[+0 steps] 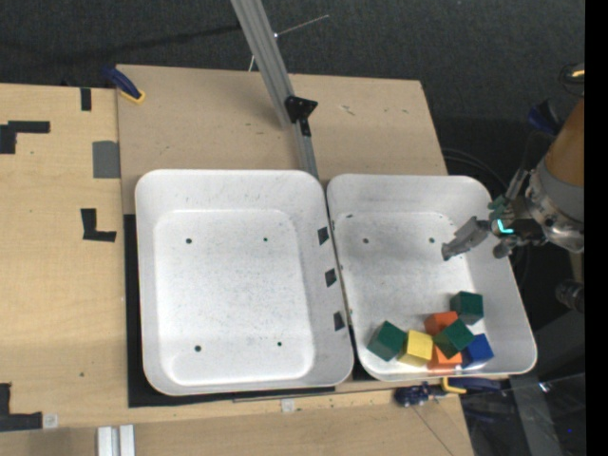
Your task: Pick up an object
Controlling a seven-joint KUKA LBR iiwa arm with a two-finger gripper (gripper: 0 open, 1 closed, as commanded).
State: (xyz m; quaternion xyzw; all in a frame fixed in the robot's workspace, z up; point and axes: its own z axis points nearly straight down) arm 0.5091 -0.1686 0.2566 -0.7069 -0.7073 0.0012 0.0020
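Evidently the gripper [475,233] hovered over the right bin [399,198] near its right rim; whether it stood wide or narrow could not be told. The blocks [435,335] crowded the bin's near right corner, so a descent risked striking neighbours or the wall.

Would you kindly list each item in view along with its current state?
hand: above the right bin's right side, holding nothing that can be seen
right bin: holds a cluster of blocks at its near right corner
blocks: piled touching, green, yellow, orange and blue, lying in the bin
left bin: sits beside the right bin, edges touching
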